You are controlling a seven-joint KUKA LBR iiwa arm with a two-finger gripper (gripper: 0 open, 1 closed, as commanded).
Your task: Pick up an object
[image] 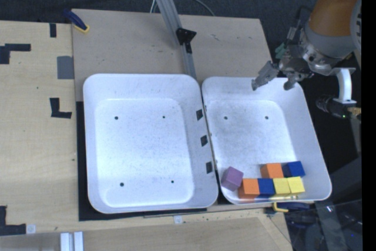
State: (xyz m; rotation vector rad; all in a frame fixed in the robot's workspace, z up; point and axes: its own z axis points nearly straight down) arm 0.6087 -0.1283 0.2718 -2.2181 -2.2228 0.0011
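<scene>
Several small blocks lie along the near edge of the right bin (305, 120): a purple cube (232, 177), an orange block (251, 186), a blue one (266, 186), a yellow pair (288, 186), another orange block (271, 170) and a blue block (293, 168). My gripper (274, 80) hangs over the far right corner of that bin, well away from the blocks. Its two dark fingers (262, 78) are spread apart with nothing between them.
The left bin (94, 126) sits beside the right one. A slanted metal pole (167, 3) with a black clamp (185, 36) crosses the bench behind the bins. Black tape marks dot the board at left.
</scene>
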